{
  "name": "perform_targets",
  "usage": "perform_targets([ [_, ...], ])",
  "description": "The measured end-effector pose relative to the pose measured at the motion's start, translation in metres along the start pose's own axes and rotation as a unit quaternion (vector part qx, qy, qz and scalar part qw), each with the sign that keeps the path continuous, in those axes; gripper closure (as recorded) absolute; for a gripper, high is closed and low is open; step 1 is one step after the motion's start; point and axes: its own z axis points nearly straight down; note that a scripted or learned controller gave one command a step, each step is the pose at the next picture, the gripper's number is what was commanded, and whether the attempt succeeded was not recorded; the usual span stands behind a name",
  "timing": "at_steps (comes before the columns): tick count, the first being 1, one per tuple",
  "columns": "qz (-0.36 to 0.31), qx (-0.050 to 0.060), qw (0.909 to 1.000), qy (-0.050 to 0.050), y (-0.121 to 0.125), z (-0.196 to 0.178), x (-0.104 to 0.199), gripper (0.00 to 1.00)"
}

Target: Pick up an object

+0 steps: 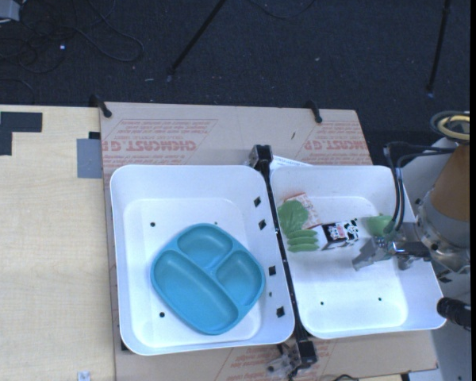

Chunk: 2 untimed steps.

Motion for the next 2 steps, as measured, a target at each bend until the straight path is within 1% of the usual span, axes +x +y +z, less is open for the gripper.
perform_targets([
  [1,-0.002,-0.006,1.0,-0.001,0.003,-0.007,0.0,0.0],
  [2,-0.002,-0.003,1.0,0.0,-0.002,0.057,-0.001,0.0],
])
